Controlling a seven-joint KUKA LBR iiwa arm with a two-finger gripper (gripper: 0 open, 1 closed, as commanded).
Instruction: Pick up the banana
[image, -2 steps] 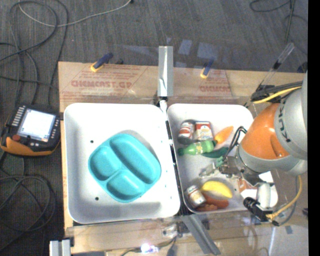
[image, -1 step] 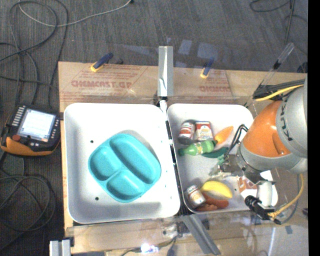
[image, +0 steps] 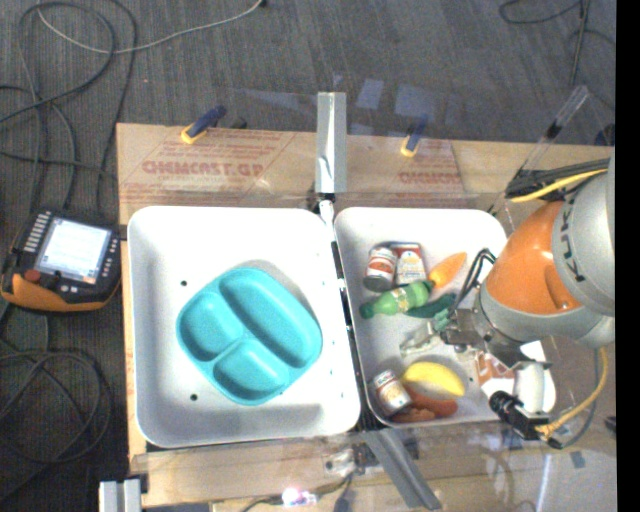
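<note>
Banana (image: 436, 378) is seen in the right bin (image: 352, 300), near its front wall. Gripper (image: 432, 338) hovers just above it; finger state cannot be told. A centred, straight descent is advised.

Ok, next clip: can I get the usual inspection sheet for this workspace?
Surface: two white bins side by side on a bench.
Job's things: banana in the right bin's near part, lying free.
Clutter: teal divided tray in the left bin; two small cans, a green bottle, a carrot, a red item beside the banana.
Grippers: gripper low over the right bin, just above the banana; finger state unclear.
Cables: black cables on the floor.
Surroundings: teach pendant left of the bench, carpet.
</note>
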